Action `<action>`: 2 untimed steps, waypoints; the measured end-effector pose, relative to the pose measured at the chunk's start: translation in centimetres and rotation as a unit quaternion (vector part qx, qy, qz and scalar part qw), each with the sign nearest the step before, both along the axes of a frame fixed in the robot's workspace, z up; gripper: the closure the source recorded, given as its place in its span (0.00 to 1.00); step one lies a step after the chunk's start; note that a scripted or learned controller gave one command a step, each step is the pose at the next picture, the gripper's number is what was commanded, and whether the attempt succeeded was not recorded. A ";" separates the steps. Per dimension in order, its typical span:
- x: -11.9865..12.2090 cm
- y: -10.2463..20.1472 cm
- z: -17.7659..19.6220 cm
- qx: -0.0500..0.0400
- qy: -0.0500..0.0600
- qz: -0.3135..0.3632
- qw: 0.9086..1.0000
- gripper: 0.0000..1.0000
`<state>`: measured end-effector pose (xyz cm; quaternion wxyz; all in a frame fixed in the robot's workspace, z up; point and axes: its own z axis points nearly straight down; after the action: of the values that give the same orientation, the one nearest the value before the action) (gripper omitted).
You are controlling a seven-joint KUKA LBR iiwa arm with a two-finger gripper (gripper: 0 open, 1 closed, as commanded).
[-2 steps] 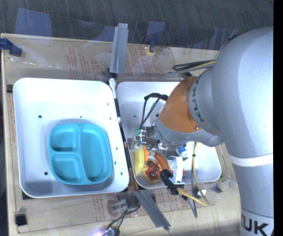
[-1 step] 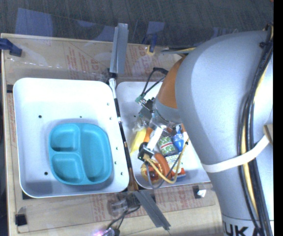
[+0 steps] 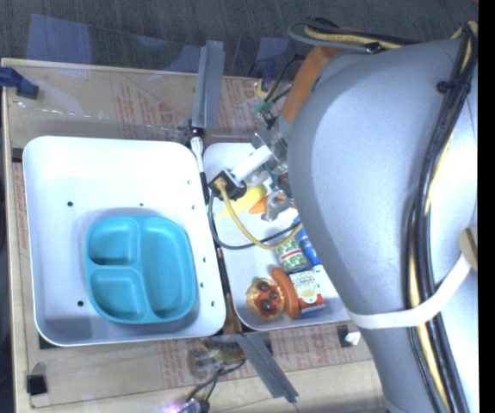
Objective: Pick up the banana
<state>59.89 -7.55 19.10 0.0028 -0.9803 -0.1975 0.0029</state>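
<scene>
Two white bins sit on the counter; my end effector (image 3: 249, 172) hangs over the right bin (image 3: 230, 157), its grip state beyond what I can tell. Just beneath it lies the smooth yellow banana (image 3: 251, 200). Far left, a glossy teal divided tray (image 3: 139, 267).

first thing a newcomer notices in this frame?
The big grey arm blocks most of the right bin, its gripper low at that bin's far left corner, just above something yellow, maybe the banana. Next, the teal divided plate alone in the left bin. Small packaged items and a hotdog toy crowd the right bin's near end.
</scene>
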 end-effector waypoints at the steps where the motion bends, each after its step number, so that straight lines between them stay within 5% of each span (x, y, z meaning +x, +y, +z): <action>1: 1.2 2.6 -0.1 0.002 0.002 0.250 0.968 1.00; 2: 3.8 2.4 0.0 0.000 -0.003 0.375 0.927 1.00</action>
<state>63.68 -5.17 19.10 0.0014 -0.8344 -0.5511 0.0011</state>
